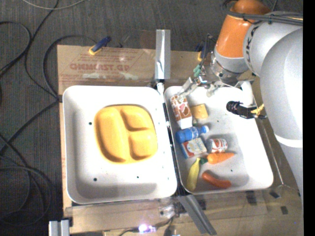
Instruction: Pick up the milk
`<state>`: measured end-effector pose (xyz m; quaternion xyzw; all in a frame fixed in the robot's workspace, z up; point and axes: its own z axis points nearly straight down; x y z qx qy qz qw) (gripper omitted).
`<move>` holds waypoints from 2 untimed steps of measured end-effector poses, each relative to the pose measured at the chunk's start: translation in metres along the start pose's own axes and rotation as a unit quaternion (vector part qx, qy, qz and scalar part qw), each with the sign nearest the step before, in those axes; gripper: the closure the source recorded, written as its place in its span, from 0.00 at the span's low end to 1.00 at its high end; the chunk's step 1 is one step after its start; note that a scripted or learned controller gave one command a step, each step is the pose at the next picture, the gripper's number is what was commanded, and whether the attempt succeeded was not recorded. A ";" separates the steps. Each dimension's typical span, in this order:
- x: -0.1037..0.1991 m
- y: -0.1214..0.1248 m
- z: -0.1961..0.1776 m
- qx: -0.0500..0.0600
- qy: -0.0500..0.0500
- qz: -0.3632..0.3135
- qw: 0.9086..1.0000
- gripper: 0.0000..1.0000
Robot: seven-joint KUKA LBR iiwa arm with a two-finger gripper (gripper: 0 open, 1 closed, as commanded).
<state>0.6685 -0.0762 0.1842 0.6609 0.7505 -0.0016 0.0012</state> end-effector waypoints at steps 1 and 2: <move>0.013 0.001 0.001 0.001 0.000 -0.064 0.998 0.00; 0.007 -0.030 0.001 0.001 0.000 -0.097 0.995 0.00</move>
